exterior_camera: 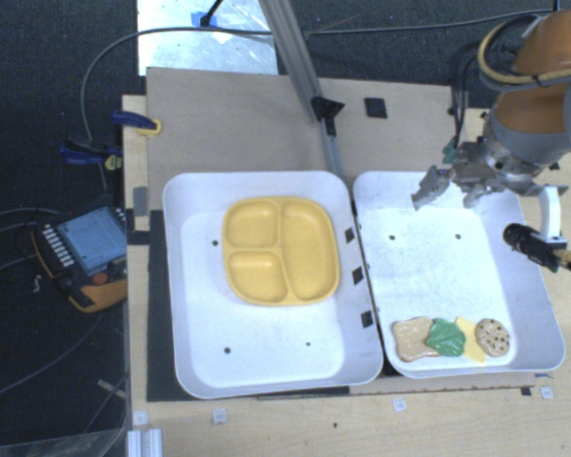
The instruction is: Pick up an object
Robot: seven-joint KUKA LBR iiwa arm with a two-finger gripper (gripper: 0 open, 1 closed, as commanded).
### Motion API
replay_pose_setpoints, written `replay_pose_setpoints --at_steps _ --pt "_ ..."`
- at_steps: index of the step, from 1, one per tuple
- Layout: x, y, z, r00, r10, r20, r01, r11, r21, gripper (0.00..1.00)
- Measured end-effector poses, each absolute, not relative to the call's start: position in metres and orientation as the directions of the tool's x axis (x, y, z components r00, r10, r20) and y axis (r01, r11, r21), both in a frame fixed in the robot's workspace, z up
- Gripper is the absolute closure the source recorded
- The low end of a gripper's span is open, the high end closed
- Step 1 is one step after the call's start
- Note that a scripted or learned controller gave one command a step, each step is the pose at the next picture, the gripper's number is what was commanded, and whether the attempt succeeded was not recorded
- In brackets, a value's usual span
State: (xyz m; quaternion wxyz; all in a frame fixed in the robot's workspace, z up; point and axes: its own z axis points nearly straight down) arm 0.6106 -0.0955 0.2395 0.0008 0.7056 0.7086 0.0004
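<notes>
Grey two-finger gripper (454, 188) hovers empty, fingers spread, over the right white bin's (457, 255) far end. Risk: the small flat toy food pieces (452, 338) lie clustered against the near wall, inviting a missed or multiple grasp.

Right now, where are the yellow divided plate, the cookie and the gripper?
yellow divided plate (281, 251): camera view, centre ridge.
cookie (493, 336): camera view, its top face.
gripper (454, 191): camera view, midway between fingertips.
</notes>
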Motion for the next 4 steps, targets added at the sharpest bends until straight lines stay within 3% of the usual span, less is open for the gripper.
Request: replay_pose_setpoints --at_steps 2,3,4 --pt "0.612 -0.102 0.118 0.0 1.0 0.0 1.0 0.0 -0.003 0.0" --pt "0.613 -0.102 0.085 -0.001 1.0 -0.001 1.0 0.001 0.003 0.0" --pt "0.616 -0.103 0.099 -0.001 1.0 -0.004 1.0 0.001 0.011 1.0"
